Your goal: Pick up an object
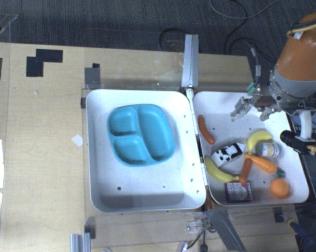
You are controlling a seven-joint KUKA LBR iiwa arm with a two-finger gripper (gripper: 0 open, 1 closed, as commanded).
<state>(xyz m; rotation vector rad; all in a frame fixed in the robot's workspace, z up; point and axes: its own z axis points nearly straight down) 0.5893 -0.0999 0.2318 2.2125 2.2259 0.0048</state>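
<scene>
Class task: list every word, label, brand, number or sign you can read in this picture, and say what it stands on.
No text can be read.
Can: label too blurred to read.
Jar: label too small to read.
Black-and-white item: pattern only, no legible letters.
Black shapes on the bench: plain marks, not writing.

We log two bins side by side on the counter (42, 140). Left bin (100, 193): a divided plate (141, 134). Right bin (221, 104): sausage (206, 129) at left, bananas (221, 172), carrot (263, 163), can (238, 191) and orange (279, 188) toward the front.
</scene>
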